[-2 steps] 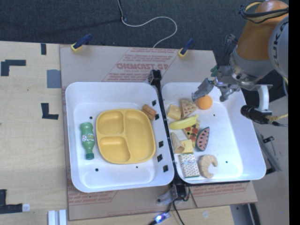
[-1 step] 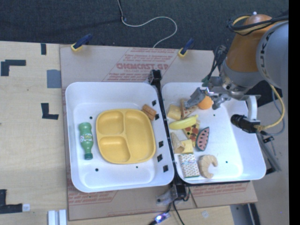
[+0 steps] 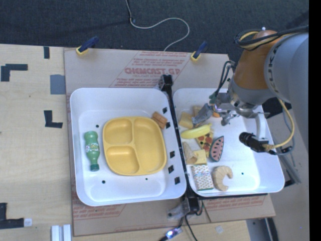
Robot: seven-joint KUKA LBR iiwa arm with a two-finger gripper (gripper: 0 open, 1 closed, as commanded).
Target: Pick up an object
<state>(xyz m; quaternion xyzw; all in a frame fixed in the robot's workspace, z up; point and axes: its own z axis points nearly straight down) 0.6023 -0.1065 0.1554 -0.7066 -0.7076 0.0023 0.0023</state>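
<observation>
My gripper (image 3: 202,114) reaches into the upper left part of the right bin (image 3: 261,177), low over a pile of toy food. Right under and beside it lie a yellow cheese wedge (image 3: 186,120) and a banana (image 3: 195,132). Below these sit a pizza slice (image 3: 204,142), a watermelon slice (image 3: 216,148) and pale bread pieces (image 3: 193,155). A croissant (image 3: 222,177) and a small patterned packet (image 3: 201,177) lie near the front wall. I see nothing clearly held by the gripper.
The left bin (image 3: 85,104) holds a yellow divided plate (image 3: 134,145), a green bottle (image 3: 91,150) and a small brown item (image 3: 160,119) at the plate's upper right. The arm's orange band (image 3: 253,67) and a cable (image 3: 258,140) hang over the right bin's right side.
</observation>
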